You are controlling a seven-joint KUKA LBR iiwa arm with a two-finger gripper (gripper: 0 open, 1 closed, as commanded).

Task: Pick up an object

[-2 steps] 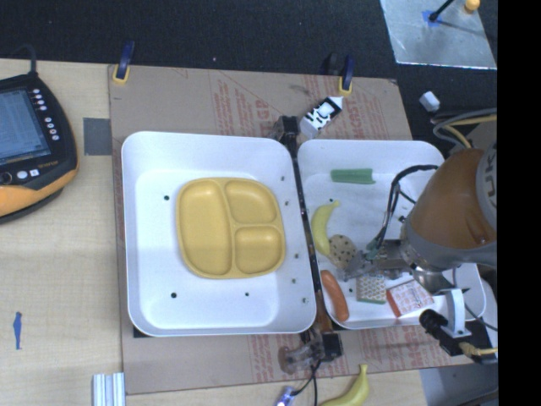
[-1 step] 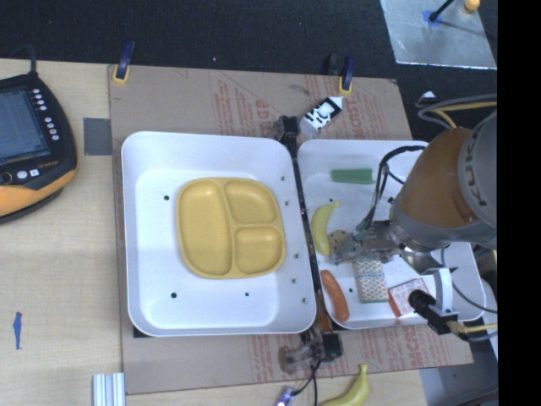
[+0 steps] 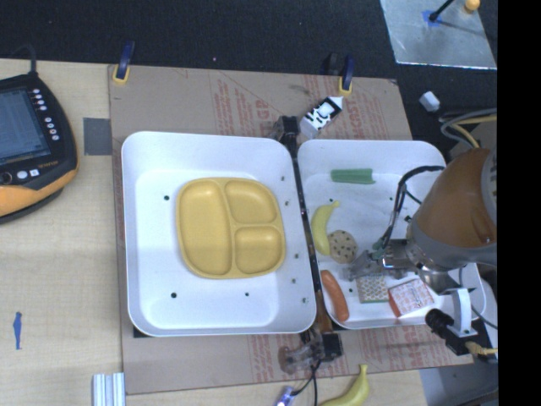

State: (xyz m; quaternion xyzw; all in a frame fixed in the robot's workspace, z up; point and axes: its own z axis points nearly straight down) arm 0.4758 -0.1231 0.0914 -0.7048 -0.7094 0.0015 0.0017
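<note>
Camera view: two white bins sat side by side on the table. The left bin (image 3: 144, 303) held a yellow divided tray (image 3: 230, 227); the right bin (image 3: 380, 152) held the loose pickables, i.e. a banana (image 3: 322, 227), round cookie (image 3: 342, 244), hot dog (image 3: 335, 297), green block (image 3: 351, 176), waffle-like square (image 3: 370, 288) and red-white packet (image 3: 411, 295), prob. clustered there as grasp targets. The claw (image 3: 378, 261) hung low over the right bin, just above the square and near the cookie. Its opening couldn't be told, and nothing was visibly held.
</note>
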